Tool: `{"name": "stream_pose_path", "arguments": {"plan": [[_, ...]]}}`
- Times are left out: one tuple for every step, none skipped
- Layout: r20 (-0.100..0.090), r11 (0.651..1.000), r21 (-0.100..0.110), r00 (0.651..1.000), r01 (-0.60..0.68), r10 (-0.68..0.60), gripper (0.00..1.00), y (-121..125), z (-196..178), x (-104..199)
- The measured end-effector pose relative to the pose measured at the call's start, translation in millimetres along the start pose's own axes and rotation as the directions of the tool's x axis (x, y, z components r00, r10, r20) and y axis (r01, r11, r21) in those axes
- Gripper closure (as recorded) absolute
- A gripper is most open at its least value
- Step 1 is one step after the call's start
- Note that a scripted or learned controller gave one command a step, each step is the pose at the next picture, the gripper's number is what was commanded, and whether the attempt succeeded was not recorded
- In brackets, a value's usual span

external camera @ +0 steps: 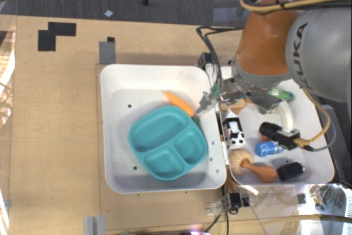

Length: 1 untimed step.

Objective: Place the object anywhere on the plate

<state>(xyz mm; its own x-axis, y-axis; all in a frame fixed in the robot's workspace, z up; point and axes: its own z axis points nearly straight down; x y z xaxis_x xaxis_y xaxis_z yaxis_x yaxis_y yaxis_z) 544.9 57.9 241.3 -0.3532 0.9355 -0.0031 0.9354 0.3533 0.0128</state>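
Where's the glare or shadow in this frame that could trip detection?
Camera view: bright glare with a purple tint along the bottom edge by the clear plastic wrap; soft shadow under the teal three-compartment plastic plate on the left shallow white bin; the grey and orange arm shades the right shallow white bin; focus is even, nothing blurred.

Bright, even overhead light. My arm (286,41) casts soft shadow over the right bin (324,168). Left bin (110,118) is near blown-out white at its left wall. Purple glare at the bench's (55,146) bottom edge. Focus slightly soft throughout.
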Motion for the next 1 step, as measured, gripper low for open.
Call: {"name": "stream_pose_path", "arguments": {"plan": [[0.000, 1.000, 0.000, 1.000, 0.000, 0.000, 0.00, 0.0, 0.0, 0.0]]}}
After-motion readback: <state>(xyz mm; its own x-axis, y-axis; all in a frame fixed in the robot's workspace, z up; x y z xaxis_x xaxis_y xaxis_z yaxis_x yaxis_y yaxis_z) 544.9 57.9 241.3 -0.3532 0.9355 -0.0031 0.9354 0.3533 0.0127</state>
